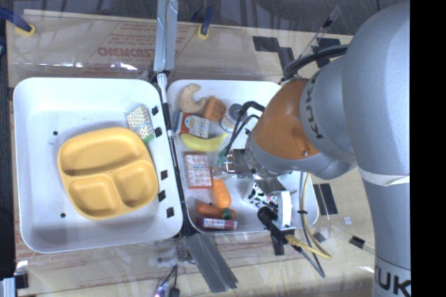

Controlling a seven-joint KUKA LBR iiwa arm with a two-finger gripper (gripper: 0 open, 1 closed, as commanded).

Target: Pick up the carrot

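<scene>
The carrot (221, 193), a short orange piece, lies in the right bin (306, 208) toward its front left, next to a flat printed snack pack (198, 171). My gripper (233, 161) hangs just above and to the right of the carrot, below the orange wrist band. It is close to the carrot, and nothing shows held in it. Its tip is partly hidden by the wrist.
The right bin also holds a banana (202, 143), a croissant (188, 97), a brown bun (214, 108), a small can (230, 121), another orange item (207, 208) and a red packet (217, 224). The left bin (35, 114) carries a yellow compartment tray (108, 169) and a small patterned packet (141, 123).
</scene>
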